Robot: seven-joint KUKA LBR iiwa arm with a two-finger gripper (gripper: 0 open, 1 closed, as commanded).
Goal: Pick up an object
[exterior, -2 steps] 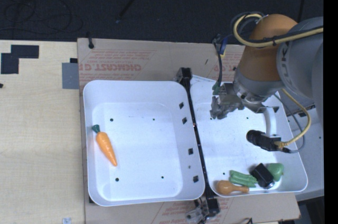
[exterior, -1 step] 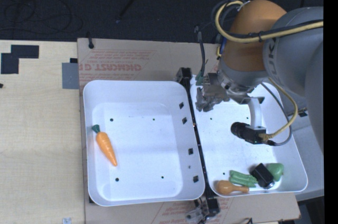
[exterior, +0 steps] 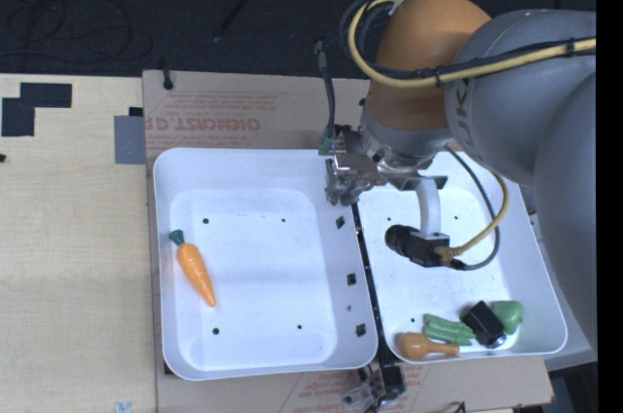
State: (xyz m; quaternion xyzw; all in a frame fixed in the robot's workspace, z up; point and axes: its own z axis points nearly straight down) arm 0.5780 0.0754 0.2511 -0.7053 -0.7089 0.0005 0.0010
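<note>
Gripper hangs over the rim between the bins, well apart from every object.
You can't tell how far it is open, or see anything held. Carrot lies alone in the left bin, likely your cleanest pick. Block, pod and gourd crowd the right bin's near corner.

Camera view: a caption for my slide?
Gripper above the bins' shared edge; carrot in left bin, small items in right bin.

Orange carrot, green top, lies flat by the left wall of the left bin, tip toward the front edge. Right bin, front edge: tan gourd, green pod, black block and green lump, clustered.
</note>
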